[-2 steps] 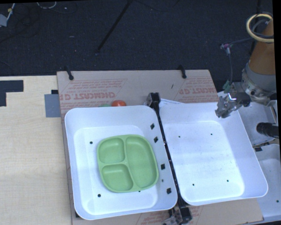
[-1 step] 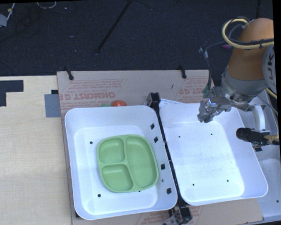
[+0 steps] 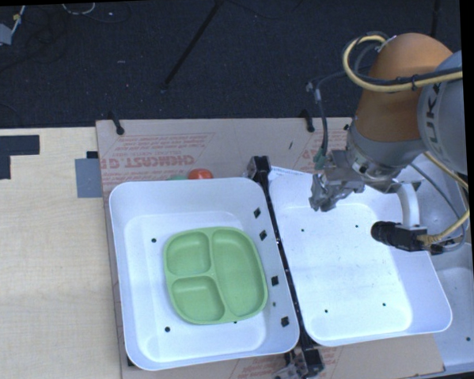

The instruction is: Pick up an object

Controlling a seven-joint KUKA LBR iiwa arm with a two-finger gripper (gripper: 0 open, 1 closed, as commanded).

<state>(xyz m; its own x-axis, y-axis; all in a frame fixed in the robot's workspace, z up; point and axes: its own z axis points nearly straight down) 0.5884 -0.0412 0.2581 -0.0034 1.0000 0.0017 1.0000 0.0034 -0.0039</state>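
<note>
Your gripper (image 3: pixel 326 197) hangs over the right bin (image 3: pixel 361 297), finger spacing impossible to judge, nothing visibly between them, while the green divided tray (image 3: pixel 215 274) lies flat in the left bin (image 3: pixel 136 230), probably your target.

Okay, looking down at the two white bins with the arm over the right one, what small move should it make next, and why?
Probably swing the gripper leftward across the black divider toward the left white bin. The gripper sits above the far edge of the right white bin, while the light green three-compartment plastic tray lies flat in the left bin, the nearest thing to pick.
</note>
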